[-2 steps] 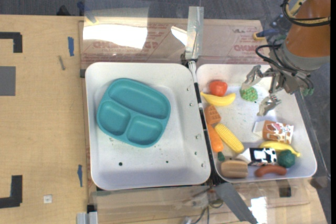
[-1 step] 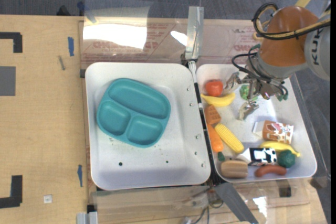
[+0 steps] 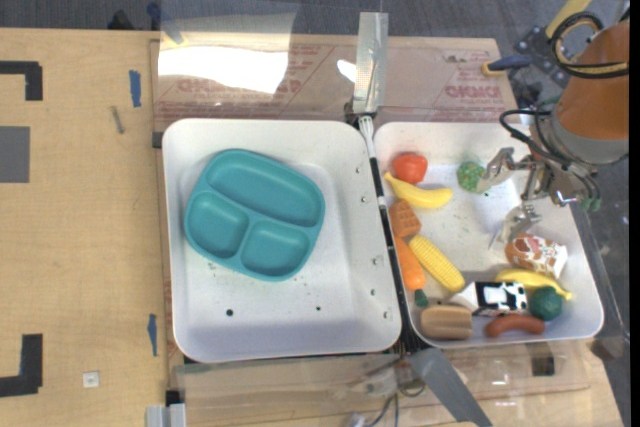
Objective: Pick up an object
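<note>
The gripper [image 3: 525,190] hangs over the right bin [image 3: 590,260], toward its far right corner, its two metal fingers [image 3: 497,163] spread apart and pointing down; nothing sits between them, so it holds nothing. Above it the orange wrist band and grey arm run off the picture's right edge.

The task names no single object, and the candidates all lie in this bin. Closest is a small wrapped, reddish-white item [image 3: 532,253], just nearer than the fingers by the right wall. A green leafy piece [image 3: 470,176] lies beside the left finger near the far edge. Farther toward the bin's left wall are a tomato [image 3: 408,165], a banana [image 3: 420,195], a corn cob [image 3: 436,262] and a carrot [image 3: 411,271]. Along the near edge sit a bread roll [image 3: 446,320], a black-and-white carton [image 3: 500,296], a sausage [image 3: 510,323] and a second banana [image 3: 535,282].

To do this step well, I judge it best to pick an isolated piece (the green one has bare floor around it), centre the open fingers over it, and descend straight before closing. The crowded near edge invites a clash with neighbours.

The left bin [image 3: 190,315] holds a teal divided plate [image 3: 255,213].

The fingertips are thin and blur against the white floor, so their height above it is hard to judge. What the wrapped item is cannot be told.
</note>
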You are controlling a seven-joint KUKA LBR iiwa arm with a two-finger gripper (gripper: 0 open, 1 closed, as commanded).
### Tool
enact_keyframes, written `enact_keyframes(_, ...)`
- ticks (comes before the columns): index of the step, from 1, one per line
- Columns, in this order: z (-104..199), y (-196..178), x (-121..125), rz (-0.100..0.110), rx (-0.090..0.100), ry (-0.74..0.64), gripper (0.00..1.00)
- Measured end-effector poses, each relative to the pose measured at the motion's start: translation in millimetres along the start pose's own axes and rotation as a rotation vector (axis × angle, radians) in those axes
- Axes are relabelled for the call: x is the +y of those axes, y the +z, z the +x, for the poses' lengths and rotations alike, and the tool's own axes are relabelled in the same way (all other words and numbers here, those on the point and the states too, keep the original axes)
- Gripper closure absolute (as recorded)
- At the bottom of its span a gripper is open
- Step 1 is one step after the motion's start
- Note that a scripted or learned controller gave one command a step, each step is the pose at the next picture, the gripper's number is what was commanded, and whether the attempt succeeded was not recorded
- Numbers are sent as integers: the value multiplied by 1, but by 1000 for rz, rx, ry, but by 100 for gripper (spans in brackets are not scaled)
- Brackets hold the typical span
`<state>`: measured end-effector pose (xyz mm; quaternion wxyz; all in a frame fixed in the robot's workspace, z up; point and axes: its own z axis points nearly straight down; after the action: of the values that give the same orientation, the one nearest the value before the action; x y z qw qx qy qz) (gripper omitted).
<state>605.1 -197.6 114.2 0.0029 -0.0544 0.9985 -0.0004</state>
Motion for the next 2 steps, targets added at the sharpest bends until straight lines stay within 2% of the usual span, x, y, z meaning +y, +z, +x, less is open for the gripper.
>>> enact_keyframes(1,59,25,-20,2,-5,154,0)
enact_keyframes(2,100,25,-15,2,-6,194,0)
